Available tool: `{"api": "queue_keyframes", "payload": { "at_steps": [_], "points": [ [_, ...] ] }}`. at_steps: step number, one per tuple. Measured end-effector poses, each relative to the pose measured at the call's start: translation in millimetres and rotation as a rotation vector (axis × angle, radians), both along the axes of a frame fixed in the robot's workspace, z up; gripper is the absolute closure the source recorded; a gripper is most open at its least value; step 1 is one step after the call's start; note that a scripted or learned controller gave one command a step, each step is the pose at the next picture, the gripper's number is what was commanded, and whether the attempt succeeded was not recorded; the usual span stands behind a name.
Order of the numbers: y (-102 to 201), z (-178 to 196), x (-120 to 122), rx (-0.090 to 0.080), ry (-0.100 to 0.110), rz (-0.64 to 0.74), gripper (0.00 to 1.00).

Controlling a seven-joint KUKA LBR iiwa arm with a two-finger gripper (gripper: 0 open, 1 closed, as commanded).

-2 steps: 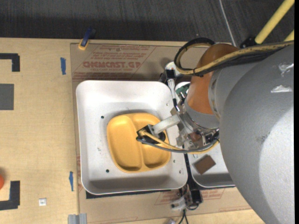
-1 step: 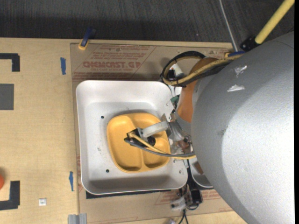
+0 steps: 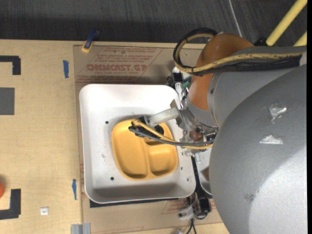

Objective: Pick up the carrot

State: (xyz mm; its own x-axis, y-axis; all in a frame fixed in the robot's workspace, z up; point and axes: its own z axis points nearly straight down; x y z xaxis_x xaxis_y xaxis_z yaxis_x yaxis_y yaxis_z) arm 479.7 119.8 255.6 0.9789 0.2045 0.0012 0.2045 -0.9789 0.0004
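A yellow dish with two hollows lies in the left white bin, toward its front right. My arm, with its orange band, covers the right half of the view. My gripper hangs at the bin's right rim, just right of the dish's back corner, and the wrist hides most of it. The grey arm covers whatever lies under and to the right of it.
The bin rests on a brown board on the wooden bench. A small blue and yellow item lies at the board's back left corner. A red-orange object peeks in at the far left edge. A yellow bar crosses the back right.
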Motion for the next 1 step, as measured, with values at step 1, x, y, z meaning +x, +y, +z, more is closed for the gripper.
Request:
{"api": "queue_keyframes", "payload": {
  "at_steps": [1],
  "points": [
    [-12.5, 6.1, 0.0, 0.000, 0.000, 0.055, 1.00]
  ]
}}
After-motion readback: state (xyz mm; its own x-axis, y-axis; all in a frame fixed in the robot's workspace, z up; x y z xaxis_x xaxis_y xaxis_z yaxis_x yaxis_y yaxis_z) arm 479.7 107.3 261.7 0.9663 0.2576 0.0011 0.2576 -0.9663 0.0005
